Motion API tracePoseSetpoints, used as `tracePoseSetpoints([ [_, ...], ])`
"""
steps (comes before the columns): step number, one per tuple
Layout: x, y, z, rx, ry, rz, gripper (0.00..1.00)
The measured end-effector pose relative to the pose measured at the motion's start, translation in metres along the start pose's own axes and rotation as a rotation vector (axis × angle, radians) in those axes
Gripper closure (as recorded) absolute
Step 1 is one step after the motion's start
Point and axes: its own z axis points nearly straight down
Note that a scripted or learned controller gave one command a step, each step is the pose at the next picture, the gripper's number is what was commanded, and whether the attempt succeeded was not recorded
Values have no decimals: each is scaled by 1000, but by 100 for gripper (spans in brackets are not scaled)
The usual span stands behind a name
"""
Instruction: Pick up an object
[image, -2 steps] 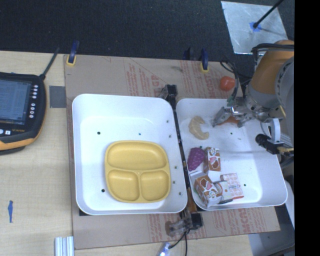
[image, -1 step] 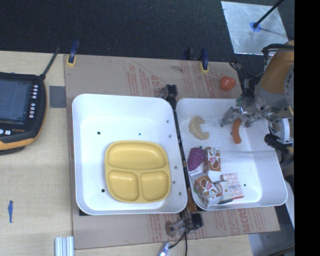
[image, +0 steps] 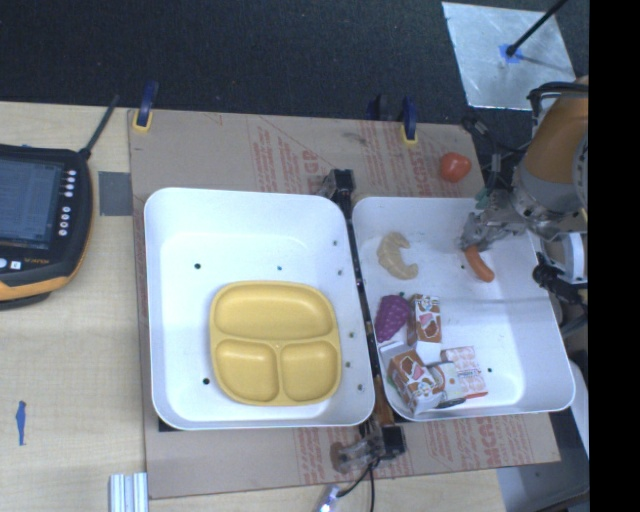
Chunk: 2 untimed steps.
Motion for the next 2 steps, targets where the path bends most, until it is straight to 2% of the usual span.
tracePoseSetpoints([
  [1,57,0,-39,1,2,3,100],
  [2,147,-3,-90,0,3,3,100],
])
